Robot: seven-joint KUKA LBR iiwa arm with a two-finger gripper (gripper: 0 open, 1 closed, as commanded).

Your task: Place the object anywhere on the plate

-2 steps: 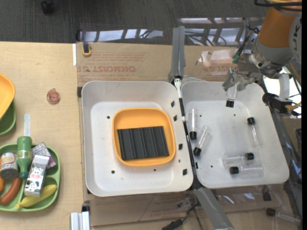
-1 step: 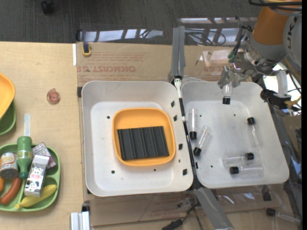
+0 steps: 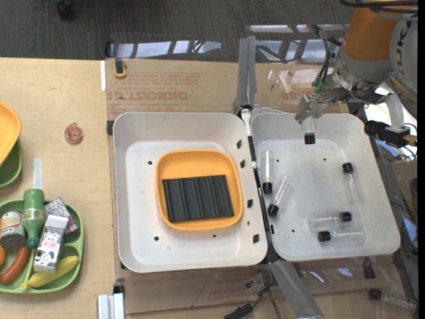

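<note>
Nearest the camera, at the left edge of the table (image 3: pixel 60 98), a green plate (image 3: pixel 66 274) carries toy food: a small green bottle (image 3: pixel 33 216), a white carton with black spots (image 3: pixel 48 250), a can (image 3: pixel 10 226), a sausage and a banana. Any printing on these is too small for me to read.

Next come the two white bins side by side. The left bin (image 3: pixel 133 198) holds the orange plate (image 3: pixel 199 190), square with rounded corners, and a dark ribbed slab (image 3: pixel 198 198) lies flat in its middle. The right bin (image 3: pixel 372 238) holds several clear tubes with black caps: two near the front (image 3: pixel 335 228), one along the right side (image 3: pixel 350 181), and two close to the divider (image 3: pixel 268 173), (image 3: pixel 279 191). They lie loose on the bin floor, well apart from the plate.

Farther back, my claw (image 3: pixel 309 128) hangs over the far edge of the right bin, with a small black piece at its tip. I cannot tell whether my fingers are spread or pressed together. My orange band sits above it at the top right.

Beyond the bins lies flattened cardboard (image 3: pixel 166 88) with red print, upside down and mirrored from here; it is too blurred for me to read with certainty. A small pink disc (image 3: pixel 74 134) rests on the table to the left.
</note>
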